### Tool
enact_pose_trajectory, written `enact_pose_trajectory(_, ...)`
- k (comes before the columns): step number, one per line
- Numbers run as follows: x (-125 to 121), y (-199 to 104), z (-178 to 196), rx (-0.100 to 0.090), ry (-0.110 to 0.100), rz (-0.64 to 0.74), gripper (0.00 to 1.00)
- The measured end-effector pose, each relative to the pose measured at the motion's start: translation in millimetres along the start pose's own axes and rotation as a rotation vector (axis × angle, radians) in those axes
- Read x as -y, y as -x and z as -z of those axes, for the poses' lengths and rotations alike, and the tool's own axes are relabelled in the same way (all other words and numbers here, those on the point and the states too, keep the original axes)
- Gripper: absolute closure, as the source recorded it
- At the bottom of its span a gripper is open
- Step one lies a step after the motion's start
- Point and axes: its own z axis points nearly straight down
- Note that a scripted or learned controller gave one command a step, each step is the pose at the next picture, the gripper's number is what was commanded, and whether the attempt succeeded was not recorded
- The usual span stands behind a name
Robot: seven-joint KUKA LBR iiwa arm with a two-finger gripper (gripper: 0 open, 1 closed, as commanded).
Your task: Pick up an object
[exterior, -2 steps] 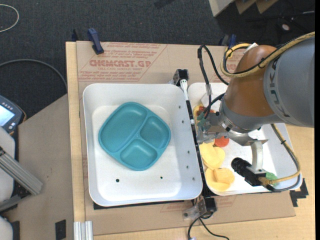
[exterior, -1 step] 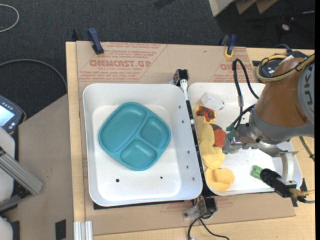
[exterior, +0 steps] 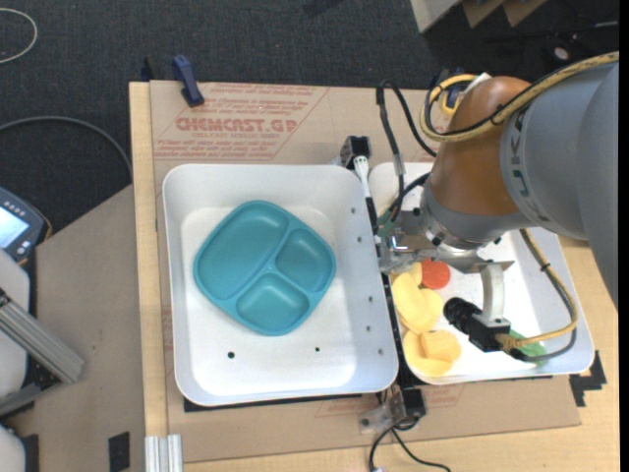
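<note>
Orange object point(exterior: 435, 275), camera view: in the right bin point(exterior: 565, 293), near its left wall, just beside the yellow pieces point(exterior: 418, 308). Gripper point(exterior: 442, 254): close above it; I cannot tell whether apart or together. Risk, my judgement: crowding neighbours could deflect the grasp, or get nudged aside.

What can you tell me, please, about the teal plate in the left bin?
The teal plate is a rounded, divided dish that looks like smooth plastic, with three compartments, one larger and two smaller, set apart by raised ridges. It lies flat, open side up, turned at a slant, near the middle of the left bin, resting on its white floor. Its compartments look empty, and nothing else touches it.
</note>
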Motion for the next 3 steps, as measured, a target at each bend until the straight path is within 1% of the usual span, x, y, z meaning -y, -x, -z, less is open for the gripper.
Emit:
enact_pose_trajectory(1, 39.6, 23.9, 124.5, 0.002, 0.010, -0.009, 1.00)
enact_pose_trajectory(2, 44.1, -29.1, 15.4, 0.001, -0.015, -0.005, 1.00)
enact_pose_trajectory(3, 39.5, -54.5, 142.8, -0.002, 0.011, -0.003, 1.00)
